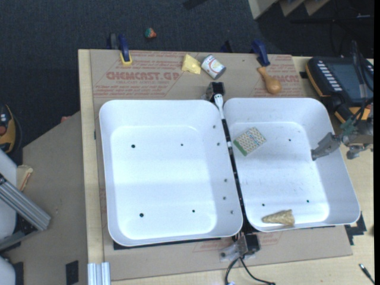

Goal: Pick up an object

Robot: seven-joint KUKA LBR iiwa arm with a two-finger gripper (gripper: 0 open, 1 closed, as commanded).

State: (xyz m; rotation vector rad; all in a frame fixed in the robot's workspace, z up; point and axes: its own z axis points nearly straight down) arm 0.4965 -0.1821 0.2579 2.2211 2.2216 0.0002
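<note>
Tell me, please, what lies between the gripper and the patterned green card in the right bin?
Only bare white bin floor separates the gripper from the patterned green card in the camera view.

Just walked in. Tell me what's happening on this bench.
A robot arm's gripper sits at the right edge of the right bin, with nothing visibly between its fingers. That bin holds a small patterned green card near its upper left and a tan wedge-shaped piece near its front edge. No object has been picked up yet. A few small items lie on the board behind the bins.
</note>
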